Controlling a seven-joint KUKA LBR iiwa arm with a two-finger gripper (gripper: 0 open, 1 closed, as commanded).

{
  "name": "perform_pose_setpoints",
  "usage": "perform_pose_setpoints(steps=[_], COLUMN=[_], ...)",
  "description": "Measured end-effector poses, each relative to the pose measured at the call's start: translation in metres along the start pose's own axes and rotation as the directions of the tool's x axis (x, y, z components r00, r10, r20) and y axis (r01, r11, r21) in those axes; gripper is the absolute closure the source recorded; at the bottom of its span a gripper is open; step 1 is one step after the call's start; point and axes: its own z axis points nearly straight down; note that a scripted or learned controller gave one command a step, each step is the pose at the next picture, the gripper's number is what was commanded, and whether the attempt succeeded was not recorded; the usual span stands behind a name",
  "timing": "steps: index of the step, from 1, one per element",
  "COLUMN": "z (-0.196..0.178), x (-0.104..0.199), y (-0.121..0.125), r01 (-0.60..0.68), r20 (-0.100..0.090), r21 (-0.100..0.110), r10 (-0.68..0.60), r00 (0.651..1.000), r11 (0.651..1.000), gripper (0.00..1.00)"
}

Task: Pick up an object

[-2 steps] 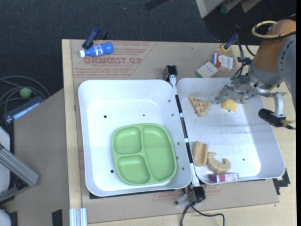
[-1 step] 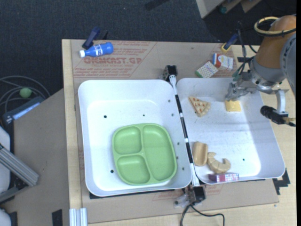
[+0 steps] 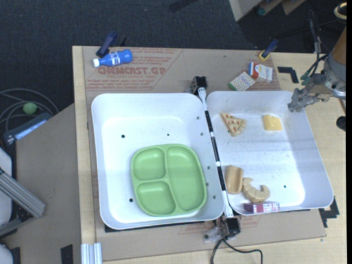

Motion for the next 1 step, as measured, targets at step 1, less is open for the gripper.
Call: perform_pose_setpoints(steps=[1], z=[0.0020], x=[0.0007], y=[-0.0008], r01=[0.000], r20=[-0.002], r21=[0.004], r10=[0.000], r00=[1.000], r11=[1.000], gripper=[0.00])
